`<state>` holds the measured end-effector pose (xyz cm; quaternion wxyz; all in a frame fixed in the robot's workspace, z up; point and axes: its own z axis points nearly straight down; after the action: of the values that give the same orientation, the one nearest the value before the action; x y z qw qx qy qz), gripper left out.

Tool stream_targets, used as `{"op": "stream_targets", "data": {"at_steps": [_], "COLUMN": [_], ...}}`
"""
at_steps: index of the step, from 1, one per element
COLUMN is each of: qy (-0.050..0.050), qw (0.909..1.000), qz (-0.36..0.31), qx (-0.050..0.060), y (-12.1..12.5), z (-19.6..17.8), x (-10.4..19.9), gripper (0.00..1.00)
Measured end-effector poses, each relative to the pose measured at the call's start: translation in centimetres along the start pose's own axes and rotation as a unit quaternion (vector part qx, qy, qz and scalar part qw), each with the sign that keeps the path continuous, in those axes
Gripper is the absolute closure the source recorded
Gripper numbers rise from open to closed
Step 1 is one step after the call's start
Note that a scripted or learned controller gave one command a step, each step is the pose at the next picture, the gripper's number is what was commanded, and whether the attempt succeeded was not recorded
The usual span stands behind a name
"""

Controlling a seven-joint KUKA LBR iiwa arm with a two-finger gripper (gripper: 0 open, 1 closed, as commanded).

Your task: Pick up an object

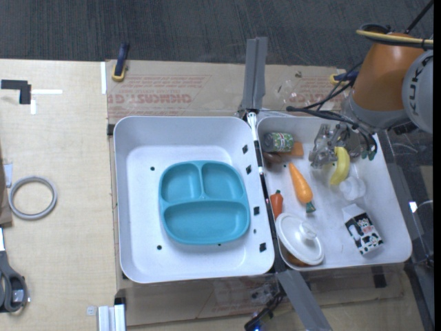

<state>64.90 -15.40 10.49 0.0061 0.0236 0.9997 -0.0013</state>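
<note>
The arm (396, 74) enters from the right of the camera view, high in the frame. Its orange band sits at the upper end, with grey housing to the right of it. Dark cables loop out to the left of the band and run down toward the wrist. The wrist angles downward and to the left, ending in the gripper (334, 150), a cluster of grey metal parts below and left of the band. The finger setting cannot be made out; the metalwork there is too cluttered to read.
</note>
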Motion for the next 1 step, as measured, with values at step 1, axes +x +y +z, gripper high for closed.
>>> {"op": "stream_targets", "data": {"at_steps": [1], "qy": [0.0], "qw": [1.0], "qz": [0.0], "qx": [0.0], "y": [0.01], "z": [0.02], "x": [0.01], "gripper": [0.0]}}
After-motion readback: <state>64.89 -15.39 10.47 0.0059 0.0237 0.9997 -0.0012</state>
